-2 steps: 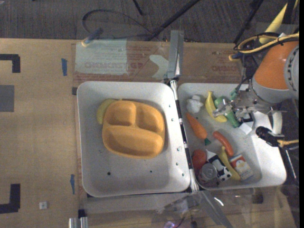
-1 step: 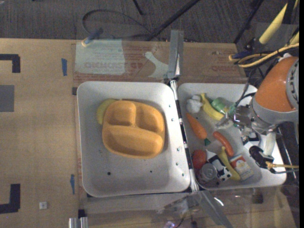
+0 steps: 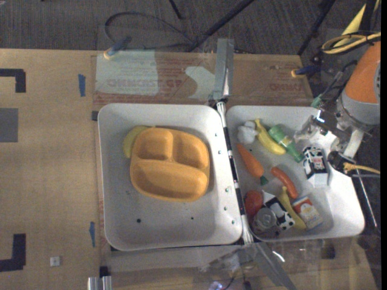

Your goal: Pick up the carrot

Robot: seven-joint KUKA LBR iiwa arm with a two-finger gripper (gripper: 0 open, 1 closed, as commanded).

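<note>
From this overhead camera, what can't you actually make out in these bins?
- The gripper: its fingers blur into the grey wrist parts, so open or shut is unclear.
- The arm: cut off by the right edge.
- The yellow piece in the left bin: mostly hidden under the orange divided plate.
- The toys near the right bin's front corner: piled together, too small to name.
- The carrot lies plainly visible.

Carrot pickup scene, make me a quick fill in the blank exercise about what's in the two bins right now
1. The carrot lies in the ____ bin, near its left wall.
2. The orange divided plate sits in the ____ bin.
3. The yellow banana lies just ____ the carrot in the picture.
4. The gripper is at the right bin's far right corner, not touching the ____.

Missing words: right; left; above; carrot
</note>
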